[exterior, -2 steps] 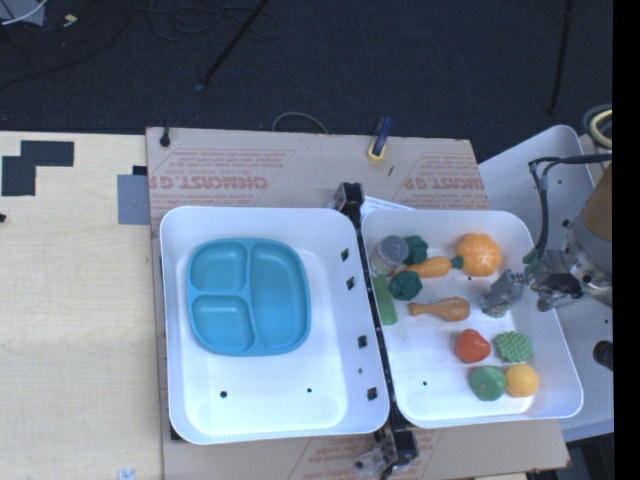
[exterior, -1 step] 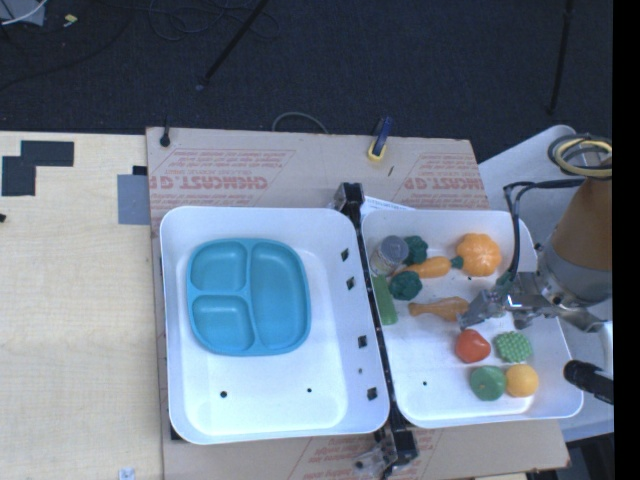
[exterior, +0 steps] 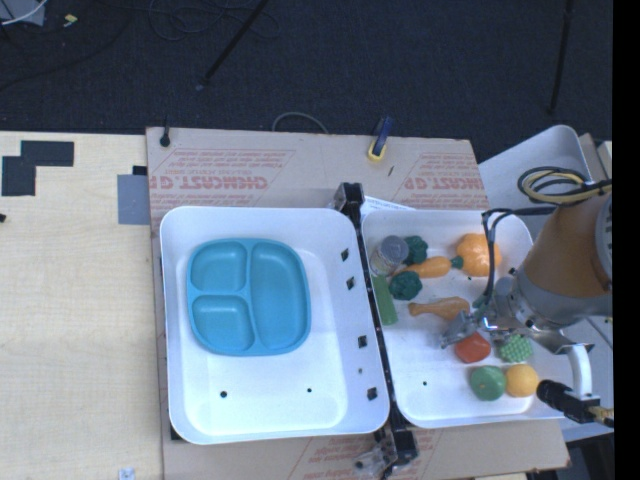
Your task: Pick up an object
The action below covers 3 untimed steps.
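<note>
The robot's hand [exterior: 468, 326] hovers low in the right bin [exterior: 420, 398], just above a red toy [exterior: 473, 348]. Its grip state cannot be told. A blue divided plate [exterior: 248, 297] lies in the left bin [exterior: 190, 408].

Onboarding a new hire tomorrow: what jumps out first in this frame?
The bright blue divided plate sitting in the left bin. Next, the jumble of toy food in the right bin, including an orange piece, a red piece and a green piece. The arm's end effector hangs low over that pile, just above the red piece.
</note>
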### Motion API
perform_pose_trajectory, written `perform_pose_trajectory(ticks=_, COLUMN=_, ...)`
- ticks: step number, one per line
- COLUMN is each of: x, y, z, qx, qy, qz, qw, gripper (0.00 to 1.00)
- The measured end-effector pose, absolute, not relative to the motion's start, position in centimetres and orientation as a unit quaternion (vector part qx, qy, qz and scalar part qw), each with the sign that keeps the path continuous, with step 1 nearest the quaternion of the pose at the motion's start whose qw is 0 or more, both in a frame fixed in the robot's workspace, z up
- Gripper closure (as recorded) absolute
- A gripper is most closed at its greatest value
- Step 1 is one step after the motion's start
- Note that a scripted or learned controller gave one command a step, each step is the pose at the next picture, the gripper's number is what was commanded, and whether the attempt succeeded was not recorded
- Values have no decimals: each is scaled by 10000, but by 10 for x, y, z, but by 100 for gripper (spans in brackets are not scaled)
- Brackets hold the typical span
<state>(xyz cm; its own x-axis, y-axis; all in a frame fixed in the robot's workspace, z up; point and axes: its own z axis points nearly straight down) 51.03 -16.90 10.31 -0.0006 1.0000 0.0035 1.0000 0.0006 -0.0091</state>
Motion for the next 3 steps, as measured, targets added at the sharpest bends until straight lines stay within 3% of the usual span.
perform_pose_trajectory(ticks=1, x=510, y=-167, z=86, qx=-7074, qy=-7068, qz=9, qw=23, gripper=0)
perform_pose_trajectory(ticks=2, x=511, y=-169, z=98, qx=-7090, qy=-7052, qz=3, qw=16, gripper=100)
perform_pose_trajectory(ticks=3, x=508, y=-159, z=151, qx=-7068, qy=-7075, qz=-5, qw=-2, gripper=100)
